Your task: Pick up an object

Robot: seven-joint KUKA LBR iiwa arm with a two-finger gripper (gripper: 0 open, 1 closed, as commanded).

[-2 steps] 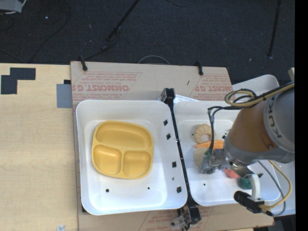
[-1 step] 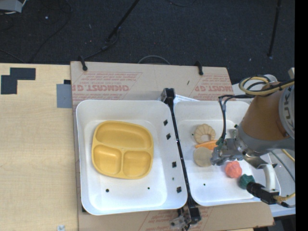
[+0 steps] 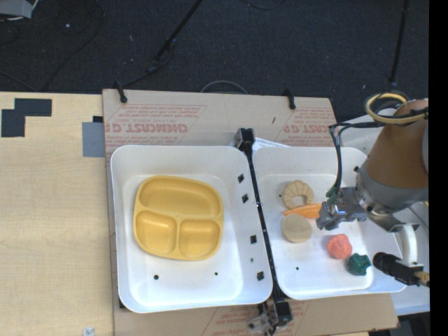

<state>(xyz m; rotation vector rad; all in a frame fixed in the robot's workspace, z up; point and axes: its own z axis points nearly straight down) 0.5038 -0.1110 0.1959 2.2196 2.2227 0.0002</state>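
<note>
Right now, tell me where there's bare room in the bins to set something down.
Right bin: bare floor along the near wall, below the cream disc, and along the far wall above the croissant. Crowded mid-bin, around the gripper. Left bin: margins around the yellow tray.

My two white bins look like smooth, faintly glossy plastic. The yellow divided tray inside the left one is matt plastic. Printed brown cardboard lies under them, on a pale wood-grain table.
</note>
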